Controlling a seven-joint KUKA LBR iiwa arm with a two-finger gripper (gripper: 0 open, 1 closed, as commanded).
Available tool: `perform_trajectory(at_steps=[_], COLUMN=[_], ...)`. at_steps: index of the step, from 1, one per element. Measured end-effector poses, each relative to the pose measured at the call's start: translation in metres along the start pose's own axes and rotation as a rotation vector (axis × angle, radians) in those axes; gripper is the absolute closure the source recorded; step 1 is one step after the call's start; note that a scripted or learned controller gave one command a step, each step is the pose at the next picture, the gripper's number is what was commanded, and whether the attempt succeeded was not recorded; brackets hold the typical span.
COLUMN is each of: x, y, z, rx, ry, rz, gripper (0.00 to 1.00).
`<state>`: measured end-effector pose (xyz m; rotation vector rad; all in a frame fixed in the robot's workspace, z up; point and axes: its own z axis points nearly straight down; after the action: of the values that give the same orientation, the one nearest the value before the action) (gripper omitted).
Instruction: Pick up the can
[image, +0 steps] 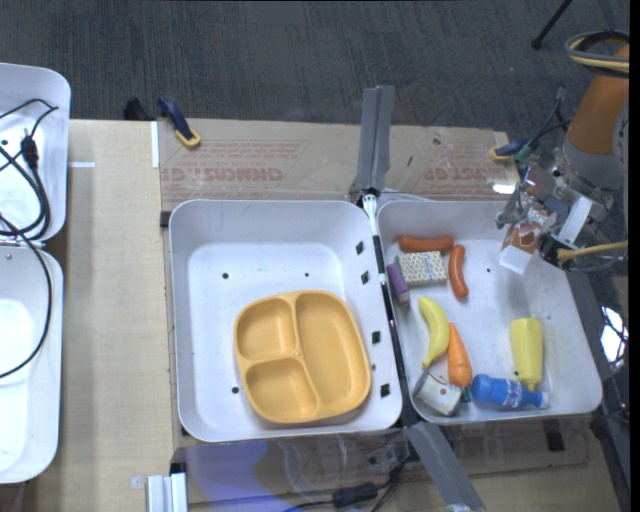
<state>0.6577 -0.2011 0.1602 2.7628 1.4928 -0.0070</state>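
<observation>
Camera view has the gripper (537, 218) over the right bin's (583, 352) far corner, with what looks like the can (521, 238) right against it. Can't tell if it's open, closed or actually gripping, so I'd call the pickup unconfirmed

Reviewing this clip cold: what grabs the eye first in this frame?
The yellow divided plate sits alone in the left bin. The right bin is crowded with toy food: banana, carrot, blue bottle. The tool hovers at that bin's far right corner.
</observation>
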Motion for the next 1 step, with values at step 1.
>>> perform_trajectory(at_steps=[1], x=[0.0009], y=[0.0004], z=[-0.0775], rx=[0.001], ry=[0.002], rz=[0.259], gripper=[1.0])
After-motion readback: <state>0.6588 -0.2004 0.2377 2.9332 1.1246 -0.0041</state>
